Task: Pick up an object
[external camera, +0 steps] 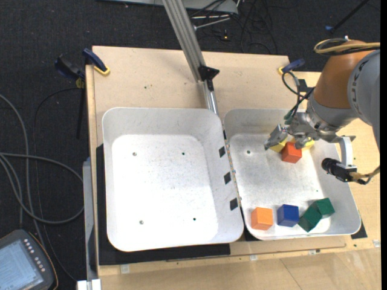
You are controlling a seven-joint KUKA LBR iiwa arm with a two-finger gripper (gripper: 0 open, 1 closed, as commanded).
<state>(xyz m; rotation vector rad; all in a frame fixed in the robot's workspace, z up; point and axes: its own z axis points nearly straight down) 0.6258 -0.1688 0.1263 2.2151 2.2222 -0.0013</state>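
along the near wall of the right bin (338, 229), closest to the camera, four blocks lie in a loose row: an orange cube (262, 218), a blue cube (288, 215) just beside it, and two dark green blocks (315, 214) touching each other toward the right corner. farther back in that same bin, the gripper (289, 139) hangs low over the floor, reaching in from the right, and whether it is spread or closed cannot be told from this angle. directly under its tip sits a red-orange block (292, 153), touching or nearly touching the gripper, though nothing confirms that the block is pinched. a yellow piece (278, 145) peeks out at the left of the tip, and a second bit of yellow (307, 142) shows at its right, both partly hidden by the wrist. above the gripper rises the arm (347, 86), grey with its broad orange band, leaving the view at the right edge. a black fitting on a white bracket (338, 169) sits at the bin's right rim, just beside the arm. to the left, the left bin (115, 162) lies side by side with the right one, their rims meeting along a line marked by small black tabs (227, 177). both bins rest on a pale wooden bench (151, 77), where a slanted metal pole (184, 32) runs down to the bins' shared far corner and blue-and-yellow clamps (95, 61) grip the far edge.
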